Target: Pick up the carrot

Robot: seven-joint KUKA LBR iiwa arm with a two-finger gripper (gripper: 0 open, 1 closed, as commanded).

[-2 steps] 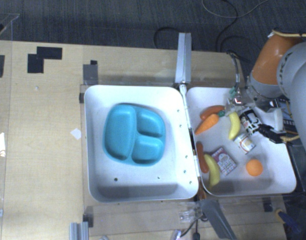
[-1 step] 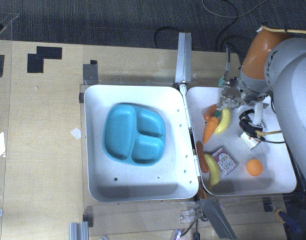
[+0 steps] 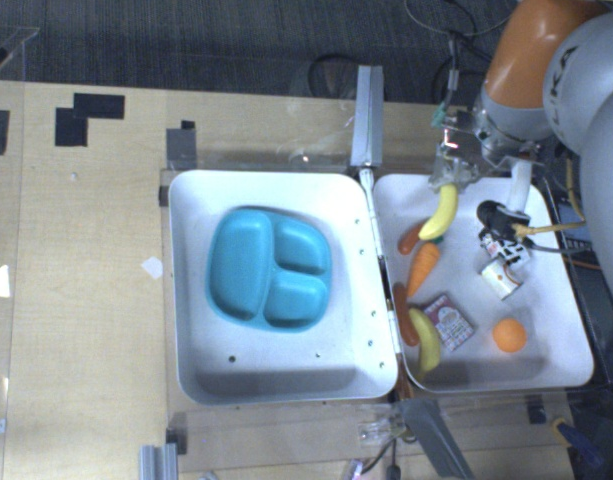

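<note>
The orange carrot (image 3: 422,268) lies in the right bin (image 3: 556,298), near its left wall, pointing down-left. Just above it a yellow banana (image 3: 441,214) lies at a slant, with a reddish sausage (image 3: 411,238) beside it. My gripper (image 3: 452,171) hangs over the bin's far left corner, right at the banana's upper end and well above the carrot. The arm's grey and orange wrist covers the gripper's upper part.
The right bin also holds a second banana (image 3: 425,339), a dark red sausage (image 3: 400,313), a small printed packet (image 3: 449,321), an orange (image 3: 508,336) and a black-and-white object (image 3: 501,258). A blue divided plate (image 3: 269,268) sits in the left bin (image 3: 186,348).
</note>
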